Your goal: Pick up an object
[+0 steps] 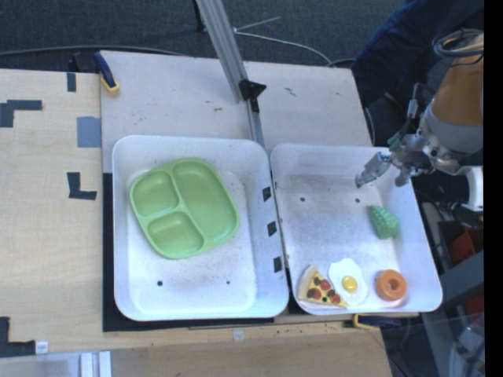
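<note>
Bench bins: left bin (126,289) holds green tray (183,206); claw (383,170), unclear grip, above right bin (314,163).

Right bin (314,171): green toy (384,221) right side; pizza slice (321,287), fried egg (347,280), donut (391,285) along front.

Right bin (314,210): centre and left floor lie open, giving broad access from above. Obstacles sit along its near edge, namely a pizza slice (320,287), a fried egg (347,278) and a doughnut (391,285), close together, with a green toy (384,221) near the right wall. Left bin (141,289): a green divided plate (183,207) occupies the middle; the near floor strip is open. A slanted metal pole (225,38) crosses above the bench's far side.
</note>
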Action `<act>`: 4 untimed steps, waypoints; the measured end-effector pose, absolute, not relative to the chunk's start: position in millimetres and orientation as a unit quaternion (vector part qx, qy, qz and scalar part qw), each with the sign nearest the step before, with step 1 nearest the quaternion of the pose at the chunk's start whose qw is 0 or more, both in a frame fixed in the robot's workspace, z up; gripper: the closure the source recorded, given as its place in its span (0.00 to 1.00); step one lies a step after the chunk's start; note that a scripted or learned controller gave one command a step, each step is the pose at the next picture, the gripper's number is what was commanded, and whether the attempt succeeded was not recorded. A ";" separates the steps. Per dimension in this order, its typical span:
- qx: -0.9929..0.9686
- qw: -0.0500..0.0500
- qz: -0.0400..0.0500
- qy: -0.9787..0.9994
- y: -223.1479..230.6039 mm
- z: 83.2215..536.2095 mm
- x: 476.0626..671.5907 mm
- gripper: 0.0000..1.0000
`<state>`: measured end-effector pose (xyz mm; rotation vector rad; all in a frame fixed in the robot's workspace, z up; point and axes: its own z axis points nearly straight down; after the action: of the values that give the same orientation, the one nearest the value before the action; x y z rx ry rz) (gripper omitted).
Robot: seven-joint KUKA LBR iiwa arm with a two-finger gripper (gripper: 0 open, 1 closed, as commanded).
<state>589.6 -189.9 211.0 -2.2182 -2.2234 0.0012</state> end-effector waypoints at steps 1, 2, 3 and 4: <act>-0.706 0.000 0.000 -0.708 -189.9 211.0 589.6 0.00; -0.706 0.002 0.002 -0.708 -182.1 164.0 585.4 0.00; -0.707 0.003 0.002 -0.708 -171.6 106.2 581.5 0.00; -0.706 0.000 0.001 -0.708 -171.4 88.6 581.6 0.00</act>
<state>581.6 -171.4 88.6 -2.2200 -2.2240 0.0030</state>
